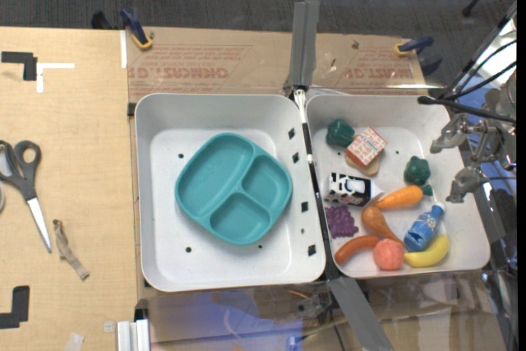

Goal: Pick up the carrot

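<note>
At the bottom of the frame the right bin (468, 259) holds a crowded row: a yellow banana (429, 253) at lower right, a pink ball (389, 255) touching it, and a red-orange sausage (356, 248) to the left. Just above, a blue bottle (422, 229) leans on the banana, and purple grapes (339, 219) lie near the divider. The carrot (400, 197) sits in the middle of this bin — an orange tapered body lying nearly level, thick end toward the right with a small green tuft, thin end pointing left toward a black-and-white toy (348, 188). Another orange piece (377, 221) lies just below it, close or touching; I cannot tell which. Farther up are a green piece (417, 170), a pink block (366, 149) and a dark green piece (339, 132). The carrot looks like a light, stiff plastic toy with a smooth, rounded skin, so it will probably slip if pinched near the tapered tip; the safer hold seems to be across the thick middle, fingers closing on its long sides, where the gaps above and below leave some room. The left bin (156, 201) carries a teal tray (234, 188). The gripper (462, 160) hangs at the right edge, beside the bin's right wall, apart from the carrot and holding nothing — whether its fingers are apart or together I cannot tell. Scissors (25, 185) lie at far left.
</note>
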`<action>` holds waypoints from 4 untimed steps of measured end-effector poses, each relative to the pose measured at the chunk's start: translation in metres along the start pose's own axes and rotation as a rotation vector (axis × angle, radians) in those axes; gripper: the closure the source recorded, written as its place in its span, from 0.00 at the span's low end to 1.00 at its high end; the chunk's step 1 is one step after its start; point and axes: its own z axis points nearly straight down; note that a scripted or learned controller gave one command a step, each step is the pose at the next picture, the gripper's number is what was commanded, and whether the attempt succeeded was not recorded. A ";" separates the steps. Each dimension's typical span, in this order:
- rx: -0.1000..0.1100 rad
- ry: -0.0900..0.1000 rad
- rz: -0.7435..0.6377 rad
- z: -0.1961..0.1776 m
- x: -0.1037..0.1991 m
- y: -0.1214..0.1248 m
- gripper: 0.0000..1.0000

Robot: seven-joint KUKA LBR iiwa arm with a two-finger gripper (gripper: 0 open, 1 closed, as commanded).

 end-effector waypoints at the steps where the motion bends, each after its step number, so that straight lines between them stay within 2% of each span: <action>1: 0.000 0.001 -0.053 0.142 0.023 0.030 0.00; 2: 0.001 -0.003 -0.151 0.163 -0.015 0.014 0.00; 3: 0.001 -0.004 -0.178 0.163 -0.048 0.028 0.00; 4: 0.002 -0.004 -0.148 0.163 -0.026 0.053 0.00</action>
